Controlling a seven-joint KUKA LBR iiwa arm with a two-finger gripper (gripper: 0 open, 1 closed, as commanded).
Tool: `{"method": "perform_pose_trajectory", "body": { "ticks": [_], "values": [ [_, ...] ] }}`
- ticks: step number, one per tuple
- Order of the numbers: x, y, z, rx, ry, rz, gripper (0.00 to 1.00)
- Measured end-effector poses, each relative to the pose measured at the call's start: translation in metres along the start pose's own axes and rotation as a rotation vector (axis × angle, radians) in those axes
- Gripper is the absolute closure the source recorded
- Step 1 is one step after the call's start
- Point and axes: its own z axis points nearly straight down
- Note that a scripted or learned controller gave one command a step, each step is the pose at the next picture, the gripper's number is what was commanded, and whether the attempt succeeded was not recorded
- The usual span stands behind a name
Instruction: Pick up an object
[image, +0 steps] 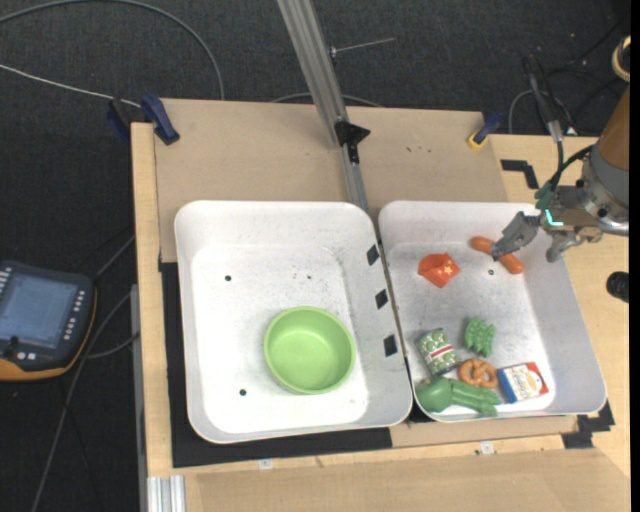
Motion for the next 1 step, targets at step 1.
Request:
{"method": "perform_pose_trajectory", "body": {
  "ticks": [1],
  "values": [
    [0.0,0.0,0.0001,0.0,0.0,0.0,0.0]
  ]
}}
